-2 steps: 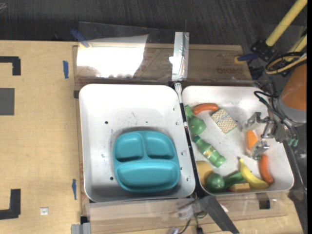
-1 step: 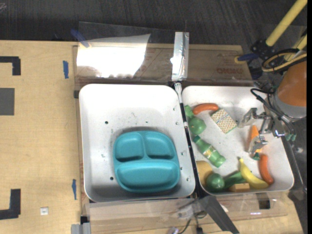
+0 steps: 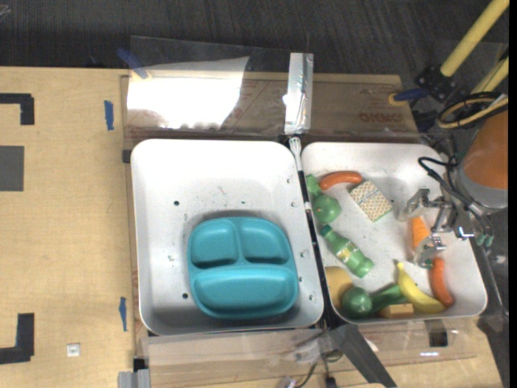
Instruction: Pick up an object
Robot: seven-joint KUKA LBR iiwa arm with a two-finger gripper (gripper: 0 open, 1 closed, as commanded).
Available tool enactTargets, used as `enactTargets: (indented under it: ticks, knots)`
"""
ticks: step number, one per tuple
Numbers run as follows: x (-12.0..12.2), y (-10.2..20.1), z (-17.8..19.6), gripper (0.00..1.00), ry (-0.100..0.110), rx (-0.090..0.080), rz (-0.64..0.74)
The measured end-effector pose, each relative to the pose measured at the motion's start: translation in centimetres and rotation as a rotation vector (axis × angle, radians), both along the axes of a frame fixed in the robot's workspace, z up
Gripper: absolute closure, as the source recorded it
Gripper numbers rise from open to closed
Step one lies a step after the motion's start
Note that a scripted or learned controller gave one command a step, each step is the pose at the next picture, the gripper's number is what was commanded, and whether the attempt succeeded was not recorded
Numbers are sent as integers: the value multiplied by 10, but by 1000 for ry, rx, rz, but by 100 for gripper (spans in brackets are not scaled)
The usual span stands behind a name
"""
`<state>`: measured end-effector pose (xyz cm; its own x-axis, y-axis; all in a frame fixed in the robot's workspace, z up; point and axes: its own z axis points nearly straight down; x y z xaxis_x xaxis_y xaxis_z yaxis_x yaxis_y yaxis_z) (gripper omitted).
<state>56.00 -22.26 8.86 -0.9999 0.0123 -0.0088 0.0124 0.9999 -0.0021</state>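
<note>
I have the end effector point(image 3: 435, 231) low over the right side of the right bin point(image 3: 380, 153), and its metal parts blur into the clutter there, so whether it is parted or closed I cannot tell. An orange carrot point(image 3: 419, 231) lies right at it, touching or nearly so; I see nothing clearly held. I'd treat that carrot as the target: it looks like a light, stiff plastic toy, smooth and likely slippery, so I'd take it across the middle of its length. Just below lie a second carrot point(image 3: 439, 281) and a banana point(image 3: 417, 289). Further left sit a patterned block point(image 3: 371, 200), a green bottle point(image 3: 350, 251) and other green pieces. The left bin point(image 3: 161, 168) holds a teal divided tray point(image 3: 241, 267). Both bins rest on the tabletop point(image 3: 56, 217).
</note>
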Motion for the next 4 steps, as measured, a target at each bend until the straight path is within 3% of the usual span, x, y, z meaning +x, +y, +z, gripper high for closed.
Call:
enactTargets:
  ticks: [1,2,3,4]
  knots:
    - [-28,-1,0,0,-1,-1,6]
    - [-23,0,14,100,-15,-6,8]
    - [-23,0,13,0,-13,-5,9]
    - [-11,-2,0,0,0,-2,16]
